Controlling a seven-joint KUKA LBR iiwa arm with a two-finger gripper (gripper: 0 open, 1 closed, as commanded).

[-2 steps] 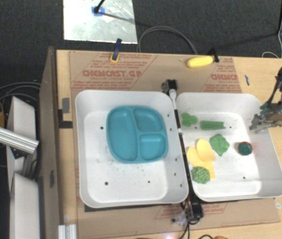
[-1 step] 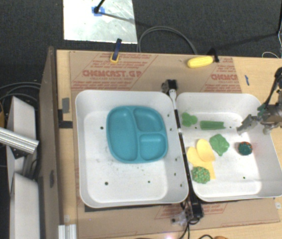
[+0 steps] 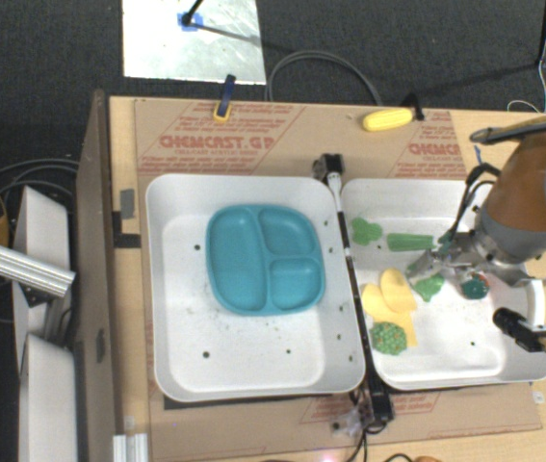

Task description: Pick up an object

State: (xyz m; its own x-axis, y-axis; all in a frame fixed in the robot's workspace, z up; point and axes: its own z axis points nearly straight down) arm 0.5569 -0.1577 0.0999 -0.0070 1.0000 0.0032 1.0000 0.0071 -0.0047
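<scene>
My gripper [image 3: 430, 269] hangs low over the middle of the right bin [image 3: 446, 364], with the arm coming in from the right. A small green piece [image 3: 429, 287] lies directly under its tip, partly covered, and I cannot see whether it is gripped. A long green piece [image 3: 409, 243] and a small green lump [image 3: 364, 229] lie toward the bin's far side. Two yellow pieces [image 3: 391, 296] and a bumpy green ball [image 3: 386, 336] sit at the bin's left. A small teal and red round thing [image 3: 473, 287] rests just right of the gripper.
The left bin [image 3: 176, 354] holds a blue divided plate [image 3: 265, 260]. A metal divider [image 3: 348, 268] runs between the bins. A yellow object [image 3: 386, 118] lies on the cardboard behind the right bin.
</scene>
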